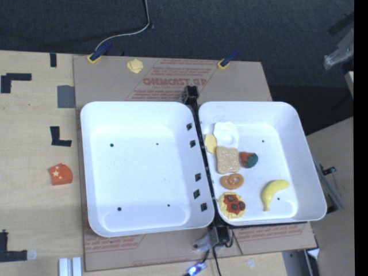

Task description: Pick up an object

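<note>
Two white bins sit side by side on a cardboard sheet (172,82); the left bin (92,154) and the right bin (287,119) touch along a centre seam set with small black clips.

All items for picking lie in the right bin, mostly grouped against its left wall:
- a white piece (225,134) near the top of the group;
- a pale yellow slice (210,144) just beside it, against the seam;
- a tan slice of toast (227,160) below the white piece;
- a red and green piece (248,160) touching the toast's right edge;
- a brown ring (232,181) under the toast;
- a round yellow disc with red spots (232,206) at the lower left corner;
- a banana (273,193) apart from the rest, toward the lower right.

Outside the bins: a small yellow lump (135,66) on the cardboard above the left bin; an orange piece (61,174) on the wooden bench, left of the left bin.

A grey, blurred shape at the upper right edge appears to be the gripper (339,53); it is well apart from both bins and from every item; whether it is released or clenched cannot be told; nothing is seen in its grasp.
</note>
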Robot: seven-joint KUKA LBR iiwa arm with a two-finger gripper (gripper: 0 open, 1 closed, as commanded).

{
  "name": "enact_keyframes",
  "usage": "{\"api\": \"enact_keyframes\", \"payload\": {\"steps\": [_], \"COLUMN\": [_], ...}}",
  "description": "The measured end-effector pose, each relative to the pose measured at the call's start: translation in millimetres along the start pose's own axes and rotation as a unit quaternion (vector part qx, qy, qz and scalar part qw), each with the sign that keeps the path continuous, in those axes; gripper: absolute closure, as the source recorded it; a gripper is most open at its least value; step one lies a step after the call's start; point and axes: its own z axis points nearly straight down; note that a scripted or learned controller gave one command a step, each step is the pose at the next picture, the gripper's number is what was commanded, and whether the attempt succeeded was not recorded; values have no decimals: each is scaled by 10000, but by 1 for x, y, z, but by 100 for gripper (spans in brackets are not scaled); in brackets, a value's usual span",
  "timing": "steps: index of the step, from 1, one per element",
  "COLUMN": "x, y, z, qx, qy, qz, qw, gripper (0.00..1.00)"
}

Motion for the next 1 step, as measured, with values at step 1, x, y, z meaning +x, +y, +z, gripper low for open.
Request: {"api": "enact_keyframes", "payload": {"steps": [1], "x": [24], "y": [-11], "z": [91], "qx": [45], "qy": [14], "qz": [-3], "qw": [10000], "gripper": [0]}}
